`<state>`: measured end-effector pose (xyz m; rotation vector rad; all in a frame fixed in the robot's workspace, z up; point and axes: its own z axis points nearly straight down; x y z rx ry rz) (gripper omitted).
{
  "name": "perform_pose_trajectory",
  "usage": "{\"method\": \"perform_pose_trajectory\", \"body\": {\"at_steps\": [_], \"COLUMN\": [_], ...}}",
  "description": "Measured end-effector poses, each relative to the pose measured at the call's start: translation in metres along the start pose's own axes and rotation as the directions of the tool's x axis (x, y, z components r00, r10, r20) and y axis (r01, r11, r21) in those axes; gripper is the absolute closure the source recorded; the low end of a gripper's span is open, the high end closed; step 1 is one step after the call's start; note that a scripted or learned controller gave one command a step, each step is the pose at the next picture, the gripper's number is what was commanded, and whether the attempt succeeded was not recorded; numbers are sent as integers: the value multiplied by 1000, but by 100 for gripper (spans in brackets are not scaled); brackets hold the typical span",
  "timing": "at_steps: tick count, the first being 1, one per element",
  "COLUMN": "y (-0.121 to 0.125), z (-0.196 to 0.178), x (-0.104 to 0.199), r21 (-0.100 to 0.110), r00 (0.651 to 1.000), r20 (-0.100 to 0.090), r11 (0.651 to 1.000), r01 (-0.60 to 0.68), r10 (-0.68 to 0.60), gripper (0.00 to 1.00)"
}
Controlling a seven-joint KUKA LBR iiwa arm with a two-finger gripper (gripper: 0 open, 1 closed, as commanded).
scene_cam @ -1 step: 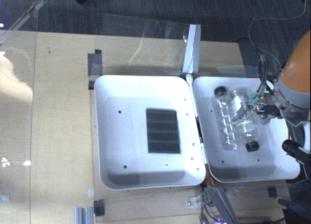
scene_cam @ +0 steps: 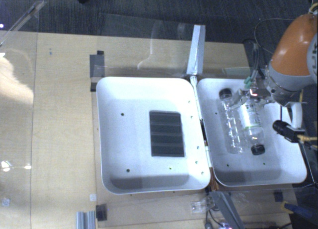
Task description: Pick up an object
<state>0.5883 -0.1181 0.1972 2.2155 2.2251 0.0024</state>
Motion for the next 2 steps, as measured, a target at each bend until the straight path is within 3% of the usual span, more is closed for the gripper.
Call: {"method": "perform_pose_trajectory", "body": {"at_steps": [1, 2], "y": [-13, -42], "z": [-142, -13], "x": [-19, -18], "r21": [-10, -1], "r00": [975, 972], "r20": [5, 0], "r11": [975, 972], "r01": [222, 234], "r10": [-222, -234], "gripper": [0, 0]}}
